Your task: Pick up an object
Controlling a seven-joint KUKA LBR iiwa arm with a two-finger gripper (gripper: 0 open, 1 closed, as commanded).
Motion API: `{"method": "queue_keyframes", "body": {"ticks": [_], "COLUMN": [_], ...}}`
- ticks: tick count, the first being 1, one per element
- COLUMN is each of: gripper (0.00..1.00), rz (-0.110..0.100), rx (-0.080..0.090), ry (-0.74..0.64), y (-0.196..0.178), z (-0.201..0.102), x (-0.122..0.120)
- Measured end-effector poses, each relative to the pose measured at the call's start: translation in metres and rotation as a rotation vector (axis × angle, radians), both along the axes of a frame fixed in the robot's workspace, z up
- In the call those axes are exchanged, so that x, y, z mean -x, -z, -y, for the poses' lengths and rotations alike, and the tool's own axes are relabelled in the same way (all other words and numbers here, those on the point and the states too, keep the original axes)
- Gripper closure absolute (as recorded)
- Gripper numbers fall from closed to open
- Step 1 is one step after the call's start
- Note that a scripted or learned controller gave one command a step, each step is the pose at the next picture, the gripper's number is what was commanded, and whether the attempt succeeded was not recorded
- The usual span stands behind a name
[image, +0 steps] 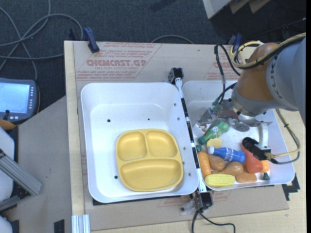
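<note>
Green plastic toy (214,131), long and rounded with a paler end, lies tilted in the right shallow white bin (194,92). It sits close to that bin's left wall, at the far edge of a cluster of toy foods. The hand (212,118) hangs just beyond the toy, at the end of the grey arm with the orange band (255,76), which reaches in from the right. I cannot tell whether the hand is open or closed, whether it touches the toy, or whether it has hold of anything.

Just below the green toy sits a small pale yellow block (214,143). Beside that, a blue plastic bottle with a white cap (229,154) lies on its side. An orange toy carrot (204,164) lies along the bin's left wall, and a brown potato-shaped toy (235,168) rests below the bottle. A yellow toy corn cob (219,180) lies against the near wall, and a red-orange toy pepper (253,163) sits to the right of the cluster.

The left shallow white bin (92,106) holds a yellow plastic plate with three compartments (149,159), set toward the near side. Both bins rest on the pale bench (121,62), which carries red print. A blue clamp (91,39) grips the bench's far edge, and a black clip (176,74) sits at the far end of the seam where the two bins meet.
</note>
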State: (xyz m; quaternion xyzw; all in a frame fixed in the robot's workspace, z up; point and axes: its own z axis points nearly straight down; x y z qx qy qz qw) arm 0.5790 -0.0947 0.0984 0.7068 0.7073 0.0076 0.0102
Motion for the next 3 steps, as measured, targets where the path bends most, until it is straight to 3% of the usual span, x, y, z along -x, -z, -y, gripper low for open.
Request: {"method": "queue_keyframes", "body": {"ticks": [1,2,3], "gripper": [0.0,0.0,0.0], "rz": [0.02,-0.009,-0.008], "rx": [0.003,-0.004,-0.004], "ry": [0.004,-0.002,-0.001], "y": [-0.001,0.0,0.0], "z": [0.0,0.001,0.001], "x": [0.011,-0.006,-0.008]}}
